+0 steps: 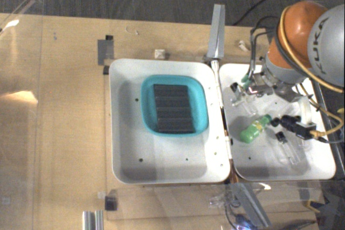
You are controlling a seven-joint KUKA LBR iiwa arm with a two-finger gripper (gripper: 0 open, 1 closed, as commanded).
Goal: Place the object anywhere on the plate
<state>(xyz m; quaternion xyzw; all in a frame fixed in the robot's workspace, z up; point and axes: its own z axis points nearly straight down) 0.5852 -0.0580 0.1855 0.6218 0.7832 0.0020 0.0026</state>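
Observation:
A small green bottle-shaped object [251, 131] lies on its side in the right bin [264, 169], its paler end pointing up and right. The teal plate [200, 105] with a dark ridged centre rests in the left bin [161, 169]. My gripper [252, 95] hangs over the upper part of the right bin, just above and slightly left of the green object and apart from it. Nothing green shows at the gripper.
A black fitting with cables [294, 125] sits right of the green object. The raised divider [222, 121] separates the two bins. A grey post [217, 32] stands behind the bins. The arm's orange band [299, 35] fills the upper right.

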